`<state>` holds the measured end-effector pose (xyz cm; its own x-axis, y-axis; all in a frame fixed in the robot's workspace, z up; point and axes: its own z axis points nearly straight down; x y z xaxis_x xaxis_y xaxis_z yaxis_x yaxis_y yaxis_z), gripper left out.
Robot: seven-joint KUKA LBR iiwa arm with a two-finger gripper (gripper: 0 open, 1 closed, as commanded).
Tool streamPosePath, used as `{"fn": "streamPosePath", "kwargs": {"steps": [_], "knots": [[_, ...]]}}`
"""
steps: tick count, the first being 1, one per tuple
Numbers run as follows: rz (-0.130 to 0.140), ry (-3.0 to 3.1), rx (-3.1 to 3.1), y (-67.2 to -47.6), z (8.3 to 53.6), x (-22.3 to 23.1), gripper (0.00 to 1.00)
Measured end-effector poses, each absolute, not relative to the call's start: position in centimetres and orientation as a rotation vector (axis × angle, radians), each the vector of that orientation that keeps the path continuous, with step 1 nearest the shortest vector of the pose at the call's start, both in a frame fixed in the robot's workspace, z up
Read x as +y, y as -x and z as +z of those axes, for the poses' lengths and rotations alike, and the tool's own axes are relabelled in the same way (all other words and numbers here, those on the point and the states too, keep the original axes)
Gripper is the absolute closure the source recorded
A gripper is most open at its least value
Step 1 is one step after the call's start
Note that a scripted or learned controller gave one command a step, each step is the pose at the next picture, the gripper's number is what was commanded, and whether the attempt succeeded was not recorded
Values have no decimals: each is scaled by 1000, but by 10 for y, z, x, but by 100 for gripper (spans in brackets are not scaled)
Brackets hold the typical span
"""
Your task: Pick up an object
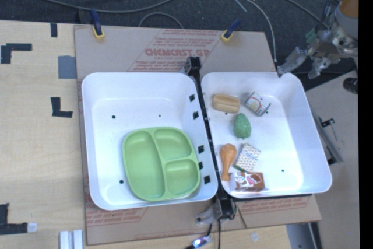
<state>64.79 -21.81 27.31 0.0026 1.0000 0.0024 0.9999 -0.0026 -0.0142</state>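
The gripper (300, 61) hovers at two o'clock above the right bin (303, 143), holding nothing, jaws seemingly apart. Best target: the isolated green object (242, 125), approached vertically.

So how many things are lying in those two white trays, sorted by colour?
Green: 2, the divided plate and the small leafy lump
Tan or orange: 2, the bread roll and the drumstick
Printed packets: 3
Total: 7
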Motion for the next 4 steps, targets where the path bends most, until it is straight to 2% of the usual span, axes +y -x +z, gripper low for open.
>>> {"fn": "streamPosePath", "kwargs": {"steps": [1,2,3,4], "knots": [[2,2220,-2222,-650,282,-217,0],[6,2218,-2222,-659,229,-213,0],[7,2219,-2222,-657,166,-213,0],[8,2219,-2220,-647,114,-217,0]]}}
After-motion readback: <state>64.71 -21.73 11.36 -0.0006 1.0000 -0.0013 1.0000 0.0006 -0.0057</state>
